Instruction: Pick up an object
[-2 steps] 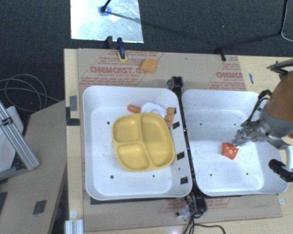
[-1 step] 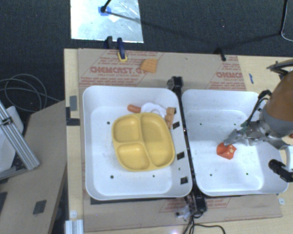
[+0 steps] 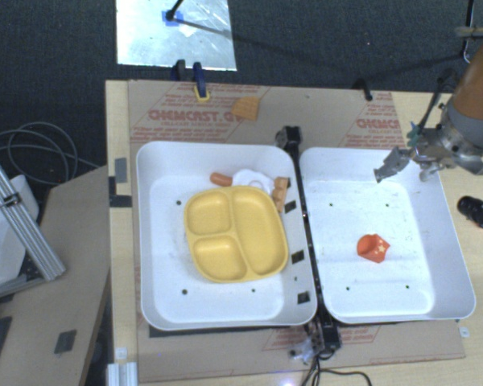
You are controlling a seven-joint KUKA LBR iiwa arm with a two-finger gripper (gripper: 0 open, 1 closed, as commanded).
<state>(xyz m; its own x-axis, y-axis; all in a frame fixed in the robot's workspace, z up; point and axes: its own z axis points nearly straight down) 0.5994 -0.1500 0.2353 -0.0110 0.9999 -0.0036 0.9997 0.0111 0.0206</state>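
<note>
The KUKA arm (image 3: pixel 476 95) reaches in from the right edge, its orange band uppermost and the grey wrist below it; the wrist tilts down and leftward; the two-finger gripper (image 3: pixel 406 165) hangs at its end, fingers spread apart, one dark fingertip (image 3: pixel 384 173) pointing left and down; nothing lies between the fingers.

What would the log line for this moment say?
gripper: above right bin, open, holding nothing | red object: in right bin | yellow tray: left bin
</note>
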